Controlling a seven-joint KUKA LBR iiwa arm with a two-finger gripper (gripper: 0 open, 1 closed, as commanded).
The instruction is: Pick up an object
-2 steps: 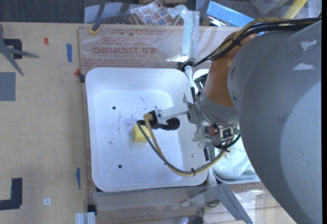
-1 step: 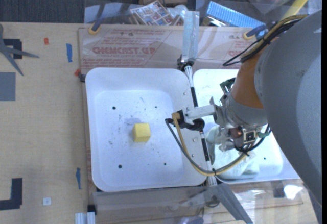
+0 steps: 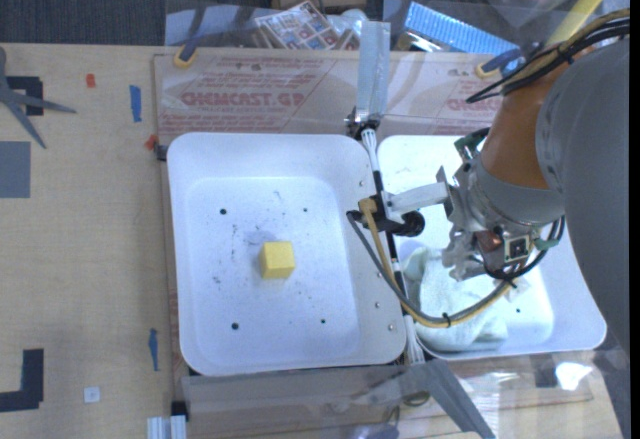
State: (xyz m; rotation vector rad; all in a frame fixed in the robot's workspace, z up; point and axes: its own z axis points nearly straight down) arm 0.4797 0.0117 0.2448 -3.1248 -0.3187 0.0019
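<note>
Yellow block (image 3: 278,259) is our likeliest pick, sitting alone in the left bin (image 3: 200,167), well apart from the gripper (image 3: 462,262) and across the divider from it. The gripper hangs low over the right bin (image 3: 585,327), just above a pale crumpled cloth (image 3: 450,302) (whether it is clenched or released we cannot tell). To do this well, we judge we should lift clear of the looping cables (image 3: 385,257) first, then descend squarely over whichever object we choose.
</note>
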